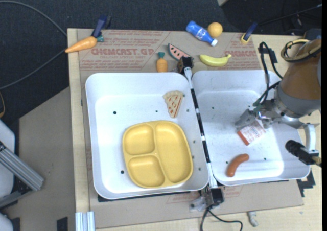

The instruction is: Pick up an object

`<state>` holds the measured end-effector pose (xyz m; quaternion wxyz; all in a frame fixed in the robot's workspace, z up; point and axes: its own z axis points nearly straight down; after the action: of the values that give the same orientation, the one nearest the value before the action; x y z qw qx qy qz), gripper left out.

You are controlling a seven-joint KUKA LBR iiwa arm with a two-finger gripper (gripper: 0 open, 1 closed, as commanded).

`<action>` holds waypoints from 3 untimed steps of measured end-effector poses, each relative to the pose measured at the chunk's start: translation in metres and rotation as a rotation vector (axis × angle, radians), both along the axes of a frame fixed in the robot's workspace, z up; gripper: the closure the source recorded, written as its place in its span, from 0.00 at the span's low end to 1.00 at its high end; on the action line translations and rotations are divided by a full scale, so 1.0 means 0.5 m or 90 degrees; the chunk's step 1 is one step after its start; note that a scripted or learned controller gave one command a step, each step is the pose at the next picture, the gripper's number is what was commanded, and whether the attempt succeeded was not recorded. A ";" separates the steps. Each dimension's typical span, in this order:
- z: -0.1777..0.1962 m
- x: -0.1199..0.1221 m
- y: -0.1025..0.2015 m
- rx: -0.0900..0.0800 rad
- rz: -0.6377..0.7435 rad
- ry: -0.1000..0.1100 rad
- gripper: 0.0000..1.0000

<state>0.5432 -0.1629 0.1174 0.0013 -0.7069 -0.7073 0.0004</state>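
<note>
In the right bin (219,92) lie a small red-and-white packet (252,134) and an orange-brown sausage (237,164) nearer the front edge. My gripper (250,119) reaches in from the right and hangs low over the bin, its tip right at the packet's upper left edge. The orange-banded wrist (300,79) stands above and to the right of it. The left bin (102,97) holds a yellow divided plate (156,152) and a waffle-patterned sandwich wedge (173,103).
Behind the bins on the cardboard lie a carrot (82,45), a watermelon slice (176,51), a small orange bottle (162,64), a banana (214,60), a blue bottle (200,32) and an orange ball (215,29). Black cables (265,61) hang beside the arm.
</note>
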 end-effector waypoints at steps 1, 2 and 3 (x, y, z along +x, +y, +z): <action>-0.055 -0.013 0.026 -0.007 -0.002 -0.010 0.00; -0.034 -0.008 0.036 -0.002 0.001 -0.012 1.00; -0.034 -0.009 0.036 -0.002 0.001 -0.012 0.00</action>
<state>0.5387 -0.1448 0.1002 -0.0063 -0.7065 -0.7077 -0.0048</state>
